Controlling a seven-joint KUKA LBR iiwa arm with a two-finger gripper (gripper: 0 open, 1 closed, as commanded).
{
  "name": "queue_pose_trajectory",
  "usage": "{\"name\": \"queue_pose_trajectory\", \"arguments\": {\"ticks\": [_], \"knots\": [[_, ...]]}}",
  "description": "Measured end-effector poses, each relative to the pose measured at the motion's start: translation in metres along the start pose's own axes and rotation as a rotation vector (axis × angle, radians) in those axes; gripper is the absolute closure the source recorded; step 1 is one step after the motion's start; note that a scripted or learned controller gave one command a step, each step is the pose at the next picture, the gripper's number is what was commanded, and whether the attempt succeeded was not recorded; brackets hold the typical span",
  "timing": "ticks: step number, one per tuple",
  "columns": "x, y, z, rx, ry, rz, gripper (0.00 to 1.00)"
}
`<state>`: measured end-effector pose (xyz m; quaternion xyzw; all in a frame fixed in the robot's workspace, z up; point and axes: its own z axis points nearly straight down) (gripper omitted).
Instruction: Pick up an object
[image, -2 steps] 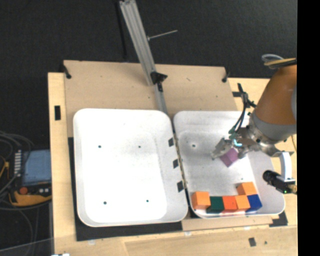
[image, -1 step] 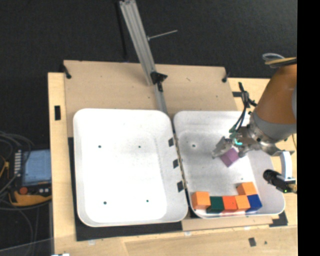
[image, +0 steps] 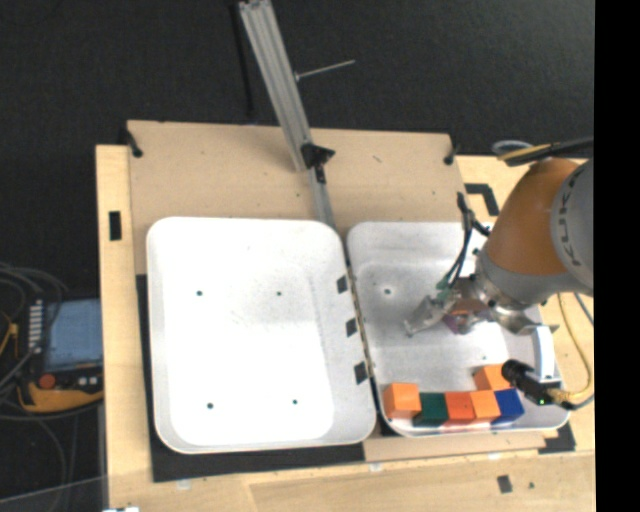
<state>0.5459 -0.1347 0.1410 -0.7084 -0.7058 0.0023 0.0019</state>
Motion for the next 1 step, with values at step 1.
{"name": "queue_pose_trajectory", "arguments": {"ticks": [1], "knots": [[-0.0018, 0.0012, 0.0443, -0.008, -0.002, -0.001, 0.00]]}}
